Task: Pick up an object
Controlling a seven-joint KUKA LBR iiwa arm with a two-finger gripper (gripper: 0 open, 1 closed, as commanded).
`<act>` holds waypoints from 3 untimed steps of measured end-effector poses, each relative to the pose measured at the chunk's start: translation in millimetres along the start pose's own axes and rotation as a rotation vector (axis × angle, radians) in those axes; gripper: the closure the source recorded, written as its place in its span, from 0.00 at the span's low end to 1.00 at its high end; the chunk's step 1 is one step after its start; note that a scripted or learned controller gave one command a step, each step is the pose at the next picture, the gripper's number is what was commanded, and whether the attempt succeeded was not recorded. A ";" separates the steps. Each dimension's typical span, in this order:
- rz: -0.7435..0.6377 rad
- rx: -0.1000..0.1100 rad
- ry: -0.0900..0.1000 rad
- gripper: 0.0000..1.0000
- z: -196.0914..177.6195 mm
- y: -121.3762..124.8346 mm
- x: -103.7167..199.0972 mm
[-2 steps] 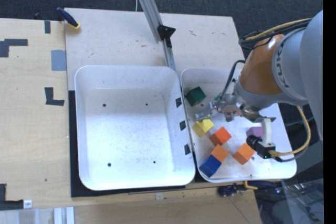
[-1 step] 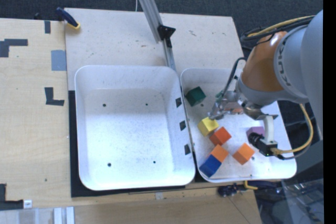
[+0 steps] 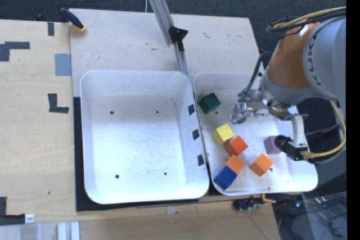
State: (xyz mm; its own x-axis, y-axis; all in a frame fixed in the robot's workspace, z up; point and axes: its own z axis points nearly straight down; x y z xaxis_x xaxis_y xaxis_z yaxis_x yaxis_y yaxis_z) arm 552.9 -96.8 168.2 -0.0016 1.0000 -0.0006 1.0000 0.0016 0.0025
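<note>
The arm (image 3: pixel 306 64) enters from 3 o'clock and positions the pincer (image 3: pixel 246 111) over the right bin (image 3: pixel 306 180), near the bin's upper middle. The state of the pincer cannot be determined from this view, and no object can be seen in its hold.

Object positions relative to the pincer:
- Green cube (image 3: pixel 210 102): at 9 o'clock, near, on the bin floor.
- Yellow cube (image 3: pixel 223 134): at 7 o'clock, near.
- Red-orange cube (image 3: pixel 237 145): at 6 o'clock, touching the lower right corner of the yellow cube.
- Purple cube (image 3: pixel 272 144): at 4 o'clock, partly hidden by the black fitting on the arm.
- Orange cube (image 3: pixel 261 164): at 5 o'clock, apart from the others.
- A second orange cube (image 3: pixel 235 164) and the blue cube (image 3: pixel 225 177): at 6 o'clock, farthest from the pincer, touching each other.

The left bin (image 3: pixel 90 98) sits beside the right bin on the worktop (image 3: pixel 34 137).
</note>
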 end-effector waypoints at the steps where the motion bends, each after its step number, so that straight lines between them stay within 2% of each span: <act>1: -0.001 -0.002 0.000 1.00 -50.5 10.4 4.7; 2: 0.000 -0.001 0.000 1.00 -93.4 9.8 1.9; 3: -0.004 0.005 0.001 1.00 -77.1 0.6 53.0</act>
State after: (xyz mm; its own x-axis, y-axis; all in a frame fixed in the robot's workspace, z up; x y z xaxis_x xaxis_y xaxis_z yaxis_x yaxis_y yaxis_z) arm 553.3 -43.7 245.3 -0.0056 1.0000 0.0008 1.0000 0.0056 -0.0021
